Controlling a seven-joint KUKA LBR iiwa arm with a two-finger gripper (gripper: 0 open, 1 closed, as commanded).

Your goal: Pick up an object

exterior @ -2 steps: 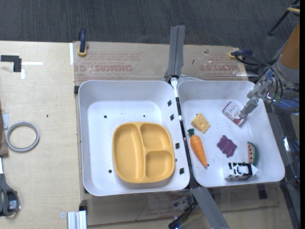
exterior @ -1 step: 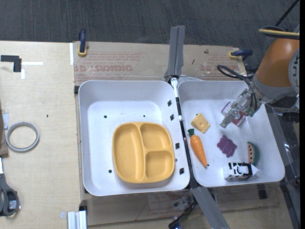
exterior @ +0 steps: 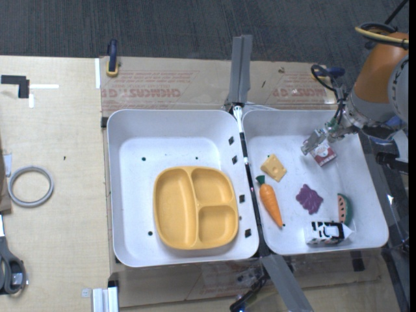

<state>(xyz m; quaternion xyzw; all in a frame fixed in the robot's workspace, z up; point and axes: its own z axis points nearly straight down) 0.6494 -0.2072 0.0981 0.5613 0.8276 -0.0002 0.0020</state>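
From above, my gripper [exterior: 317, 147] hangs at two o'clock in the right white bin [exterior: 370, 174], jaws seemingly clamped on a small red-and-white carton [exterior: 324, 156]; lifting it clear remains, I judge.

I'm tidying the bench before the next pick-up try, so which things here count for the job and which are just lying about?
For the job:
- two-finger gripper over the right white bin
- small red-and-white item by it
- yellow cheese wedge
- orange carrot
- purple grape bunch
- watermelon slice
- black-and-white carton

Lying about:
- yellow divided plate, left bin
- grey tape ring
- scissors
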